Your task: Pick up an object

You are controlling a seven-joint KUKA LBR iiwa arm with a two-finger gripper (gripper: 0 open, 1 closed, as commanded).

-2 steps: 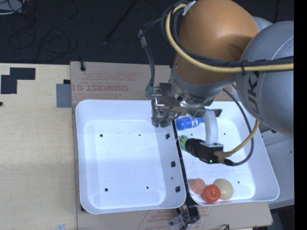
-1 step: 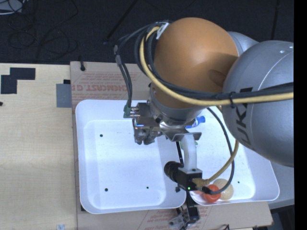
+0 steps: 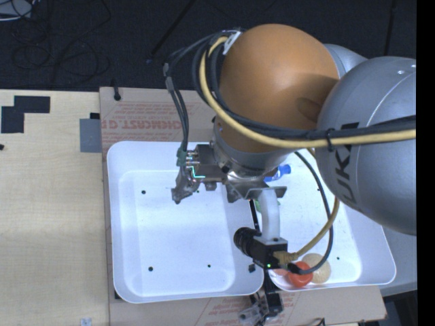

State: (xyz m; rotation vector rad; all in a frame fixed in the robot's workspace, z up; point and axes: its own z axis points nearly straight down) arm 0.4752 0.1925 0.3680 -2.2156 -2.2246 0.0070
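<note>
pale wooden bench (image 3: 47,202) under a dark backdrop, two shallow white bins side by side on cardboard (image 3: 146,124). big grey arm (image 3: 377,134) with its orange band (image 3: 275,80) reaching in from the right, hanging over the seam between the bins. claw (image 3: 182,194) down low over the far part of the left bin (image 3: 170,250), can't tell whether clenched or released, nothing visible between the tips. orange-red object (image 3: 300,275) with a tan round thing (image 3: 319,268) just beside it, sitting at the near edge of the right bin (image 3: 367,257), well apart from the claw, off to its right and nearer. something blue (image 3: 282,171) poking out behind the wrist. black cylinder (image 3: 255,244) and yellow cable (image 3: 326,233) hanging just over the orange-red object, partly blocking it.
</note>
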